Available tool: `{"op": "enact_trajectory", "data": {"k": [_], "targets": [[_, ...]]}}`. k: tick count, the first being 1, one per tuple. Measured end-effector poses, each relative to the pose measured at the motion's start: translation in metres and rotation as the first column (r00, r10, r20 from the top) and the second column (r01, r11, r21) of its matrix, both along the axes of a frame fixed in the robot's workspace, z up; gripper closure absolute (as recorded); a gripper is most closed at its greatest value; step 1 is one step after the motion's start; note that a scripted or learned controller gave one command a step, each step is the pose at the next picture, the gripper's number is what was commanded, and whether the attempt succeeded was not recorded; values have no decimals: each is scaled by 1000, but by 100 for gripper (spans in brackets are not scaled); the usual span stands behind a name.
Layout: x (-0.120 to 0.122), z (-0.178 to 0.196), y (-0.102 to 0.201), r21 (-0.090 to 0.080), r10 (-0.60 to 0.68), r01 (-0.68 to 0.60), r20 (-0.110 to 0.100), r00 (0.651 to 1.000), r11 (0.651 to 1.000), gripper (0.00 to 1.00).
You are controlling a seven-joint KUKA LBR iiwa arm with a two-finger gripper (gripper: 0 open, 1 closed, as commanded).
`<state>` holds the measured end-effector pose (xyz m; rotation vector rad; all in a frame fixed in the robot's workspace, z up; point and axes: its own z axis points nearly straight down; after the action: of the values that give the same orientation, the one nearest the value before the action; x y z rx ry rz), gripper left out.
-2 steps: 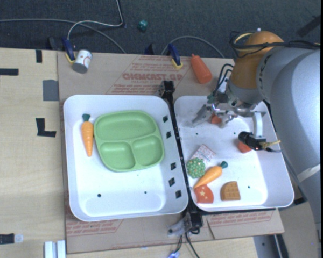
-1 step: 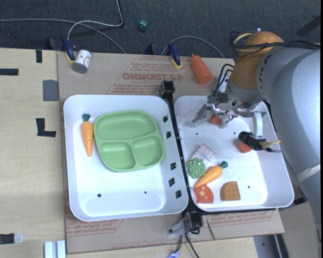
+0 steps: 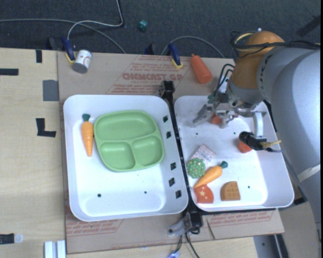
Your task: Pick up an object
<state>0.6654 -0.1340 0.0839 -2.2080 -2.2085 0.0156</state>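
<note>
Grey and bulky, the arm's upper link (image 3: 299,101) rises closest to the lens at the right, and its orange band (image 3: 253,58) sits above the wrist. Below the band the gripper (image 3: 214,115) hangs over the far part of the right bin (image 3: 274,190). Whether its jaws are spread or pressed together cannot be told, since the wrist hardware covers them from this angle.

Just under the gripper a small red piece (image 3: 217,121) lies on the bin floor. Most of it is hidden by the metal above, so neither its long axis nor the way it points can be read, and whether the gripper touches it is unclear.

A second small red bit (image 3: 243,147) lies to the right, its shape hard to make out. Nearer the front edge sit a pale patterned packet (image 3: 204,153) and a green knobbly ball (image 3: 195,168). An orange carrot (image 3: 211,175) lies on a diagonal, its tip toward the near left and its leaves toward the far right. Its tip touches a red wedge (image 3: 204,194), and a brown square piece (image 3: 230,191) lies just beside that.

In the left bin (image 3: 75,160) are a green divided plate (image 3: 130,140) and another carrot (image 3: 87,135), which lies lengthwise with its leaves at the far end.
</note>
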Motion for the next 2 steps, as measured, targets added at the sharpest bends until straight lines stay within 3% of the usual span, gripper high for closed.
{"op": "enact_trajectory", "data": {"k": [1,2], "targets": [[0,0,-24,1,-1,1,0,1000,1000,0],[0,0,34,-6,-2,2,3,1000,1000,0]]}}
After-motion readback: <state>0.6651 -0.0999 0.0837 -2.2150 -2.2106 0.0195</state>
